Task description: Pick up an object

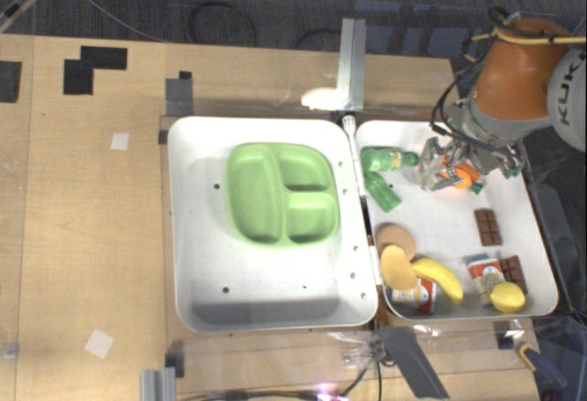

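Observation:
My gripper [451, 172] hangs low over the back of the right bin [541, 234], under the orange wrist band. A small orange object [464, 176] lies right at the gripper's tip, partly hidden by it. Whether it is gripped is unclear. A green bottle [389, 158] lies on its side just left of the gripper, with a second green item [383, 194] below it.
The right bin also holds a chocolate bar [487, 225], a banana [438, 277], a lemon [507, 296], a small carton [484, 272], a brown round item [394, 236] and a can [417, 299] at the front. The left bin [197, 280] holds a green divided plate [280, 193].

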Robot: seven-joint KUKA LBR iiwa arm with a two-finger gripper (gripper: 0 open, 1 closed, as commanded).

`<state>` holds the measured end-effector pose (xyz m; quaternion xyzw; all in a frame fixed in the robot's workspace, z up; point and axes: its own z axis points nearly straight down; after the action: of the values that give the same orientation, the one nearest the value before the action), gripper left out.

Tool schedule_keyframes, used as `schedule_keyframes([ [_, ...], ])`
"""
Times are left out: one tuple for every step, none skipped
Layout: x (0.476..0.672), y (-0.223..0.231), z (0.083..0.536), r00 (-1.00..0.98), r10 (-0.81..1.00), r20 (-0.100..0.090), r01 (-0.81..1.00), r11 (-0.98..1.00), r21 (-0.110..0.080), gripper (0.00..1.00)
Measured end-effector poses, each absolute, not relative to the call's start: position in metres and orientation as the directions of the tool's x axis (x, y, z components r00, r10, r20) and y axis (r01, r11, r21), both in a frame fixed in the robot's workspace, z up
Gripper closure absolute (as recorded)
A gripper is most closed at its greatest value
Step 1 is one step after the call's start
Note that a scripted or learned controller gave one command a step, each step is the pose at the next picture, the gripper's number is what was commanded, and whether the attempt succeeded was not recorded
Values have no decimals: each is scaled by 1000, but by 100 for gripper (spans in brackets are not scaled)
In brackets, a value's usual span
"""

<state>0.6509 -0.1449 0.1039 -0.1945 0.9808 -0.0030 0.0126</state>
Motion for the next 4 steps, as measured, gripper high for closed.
schedule_keyframes([
  [674,-107,214,-946,-323,-22,-323,947,-8,100],
  [671,-125,274,-858,-513,-13,-513,858,-9,100],
  [670,-181,220,-644,-765,-6,-765,644,-7,100],
  [671,-179,221,-643,-766,-8,-766,643,-7,0],
])
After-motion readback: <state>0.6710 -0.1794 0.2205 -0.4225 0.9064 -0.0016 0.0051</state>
